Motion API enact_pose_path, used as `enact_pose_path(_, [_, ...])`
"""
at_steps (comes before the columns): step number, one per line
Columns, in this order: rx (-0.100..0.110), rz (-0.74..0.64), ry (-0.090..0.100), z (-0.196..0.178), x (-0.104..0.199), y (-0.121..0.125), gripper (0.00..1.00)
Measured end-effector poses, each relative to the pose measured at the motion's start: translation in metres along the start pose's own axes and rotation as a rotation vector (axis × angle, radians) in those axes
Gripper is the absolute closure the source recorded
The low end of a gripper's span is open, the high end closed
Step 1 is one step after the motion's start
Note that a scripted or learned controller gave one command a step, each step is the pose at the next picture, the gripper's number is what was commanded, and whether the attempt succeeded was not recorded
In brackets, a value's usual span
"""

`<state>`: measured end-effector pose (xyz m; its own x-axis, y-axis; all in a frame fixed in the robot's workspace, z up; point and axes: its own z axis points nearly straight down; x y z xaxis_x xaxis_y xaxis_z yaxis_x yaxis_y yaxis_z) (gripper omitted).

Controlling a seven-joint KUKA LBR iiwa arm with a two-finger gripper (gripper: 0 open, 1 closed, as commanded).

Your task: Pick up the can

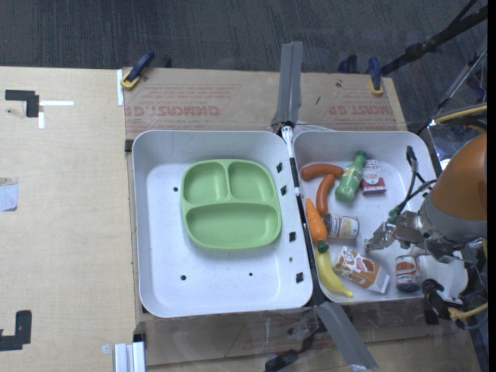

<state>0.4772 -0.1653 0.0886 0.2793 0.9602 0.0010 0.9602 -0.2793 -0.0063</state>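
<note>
Bench edge nearest the camera carries the front rims of both bins, and just behind the right bin's (422, 139) front wall lie a banana (332, 273), a tilted orange-and-white carton (361, 270) and the can (407, 273). That can stands at the bin's front right, red-labelled with a pale top, close against the arm's white wrist hardware, so its right side and base are partly masked.

The pincer (385, 238) hangs a little behind and to the left of the can, over bare bin floor between the carton and the can. From the pincer the can lies toward the camera and slightly to the right, near but apart; I judge the coming move must shift that way before descending. The can seems upright, its long axis roughly vertical, though the slant of the view makes this uncertain.

How wide the pincer is parted I cannot tell: its metal parts blur into cables and brackets, and nothing can be seen gripped in it.

Further back sit a small jar (342, 227), a carrot (315, 221), two sausages (323, 180), a green bottle (350, 180) and a small red-and-white packet (373, 178). The left bin (155, 231) holds a green divided plate (231, 204)
</note>
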Motion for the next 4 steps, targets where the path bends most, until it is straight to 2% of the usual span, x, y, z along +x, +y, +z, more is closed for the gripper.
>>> enact_pose_path(1, [0.005,0.075,0.011,-0.0014,-0.0403,0.0136,0.00])
enact_pose_path(2, [0.005,0.076,0.005,-0.0073,-0.0429,0.0138,1.00])
enact_pose_path(3, [0.008,0.074,0.009,-0.0071,-0.0404,0.0138,0.00])
enact_pose_path(4, [0.004,0.062,0.010,-0.0015,-0.0399,0.0132,0.00])
